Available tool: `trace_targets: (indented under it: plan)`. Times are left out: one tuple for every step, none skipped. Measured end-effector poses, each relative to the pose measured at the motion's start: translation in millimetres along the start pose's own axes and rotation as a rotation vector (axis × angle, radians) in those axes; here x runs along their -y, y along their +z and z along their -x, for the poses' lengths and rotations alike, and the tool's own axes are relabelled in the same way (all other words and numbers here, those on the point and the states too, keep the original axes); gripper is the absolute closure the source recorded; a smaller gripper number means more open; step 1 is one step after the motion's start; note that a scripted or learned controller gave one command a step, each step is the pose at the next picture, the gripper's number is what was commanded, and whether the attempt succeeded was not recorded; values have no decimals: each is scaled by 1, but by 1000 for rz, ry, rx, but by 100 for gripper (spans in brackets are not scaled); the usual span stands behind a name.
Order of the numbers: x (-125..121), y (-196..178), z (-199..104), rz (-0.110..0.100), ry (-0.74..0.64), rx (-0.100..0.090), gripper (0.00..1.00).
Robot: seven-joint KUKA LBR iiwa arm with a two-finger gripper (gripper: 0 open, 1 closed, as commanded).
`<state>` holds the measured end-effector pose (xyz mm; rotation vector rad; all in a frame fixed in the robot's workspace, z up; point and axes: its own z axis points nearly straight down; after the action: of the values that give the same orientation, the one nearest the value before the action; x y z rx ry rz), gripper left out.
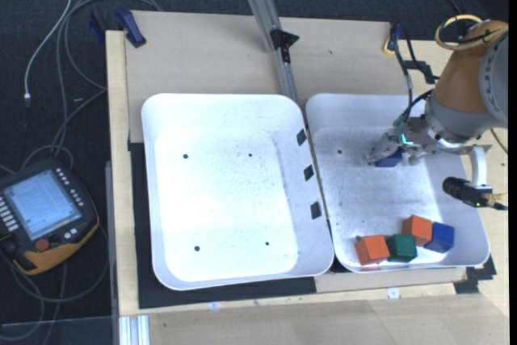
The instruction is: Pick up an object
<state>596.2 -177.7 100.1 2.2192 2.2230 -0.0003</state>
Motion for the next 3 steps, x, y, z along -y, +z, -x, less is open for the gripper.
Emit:
trace_targets:
  plan:
    - [-22, 0, -49, 3, -4, 1, 0]
    - [-12, 0, -79, -3, -2, -3, 0]
    - [-13, -11, -77, 0, -1, -1, 100]
